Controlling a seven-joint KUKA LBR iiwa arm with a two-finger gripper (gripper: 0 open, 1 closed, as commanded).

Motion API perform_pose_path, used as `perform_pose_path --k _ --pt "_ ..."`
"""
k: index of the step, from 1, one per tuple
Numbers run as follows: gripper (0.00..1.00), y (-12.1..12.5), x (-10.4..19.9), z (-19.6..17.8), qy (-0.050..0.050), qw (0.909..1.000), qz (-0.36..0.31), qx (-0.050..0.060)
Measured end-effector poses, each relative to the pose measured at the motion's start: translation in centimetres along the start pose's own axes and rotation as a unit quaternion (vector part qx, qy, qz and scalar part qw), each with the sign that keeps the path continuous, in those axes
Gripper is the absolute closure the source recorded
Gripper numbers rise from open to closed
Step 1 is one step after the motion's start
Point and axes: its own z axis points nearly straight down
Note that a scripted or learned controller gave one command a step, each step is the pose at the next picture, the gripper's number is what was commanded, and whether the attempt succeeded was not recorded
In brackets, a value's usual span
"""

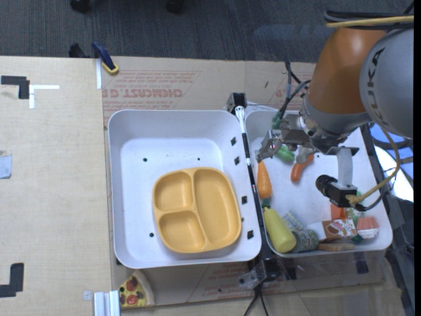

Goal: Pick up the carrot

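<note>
Right bin [375,242]: carrot [264,180] just below-left of the claw [284,145], grip state unclear.

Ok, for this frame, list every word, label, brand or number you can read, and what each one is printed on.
"KUKA", partly cut off, on the grey arm.
Red print on the cardboard sheet behind the left bin: upside down and mirrored, too blurred to read with confidence.
Packaging on the small box in the right bin: too small to read.
</note>
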Motion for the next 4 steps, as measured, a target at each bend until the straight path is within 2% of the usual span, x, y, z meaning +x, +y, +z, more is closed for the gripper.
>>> perform_pose_path --k 1,2,3,4 --pt "0.00 -1.0 -0.6 4.0 0.000 1.0000 -0.002 -0.001" --pt "0.00 -0.9 -0.6 4.0 0.000 1.0000 -0.002 -0.001" --pt "0.00 0.7 -6.4 4.0 -0.001 0.9997 0.025 -0.002" --pt "0.00 0.5 -0.1 4.0 0.000 0.9992 0.041 -0.001"
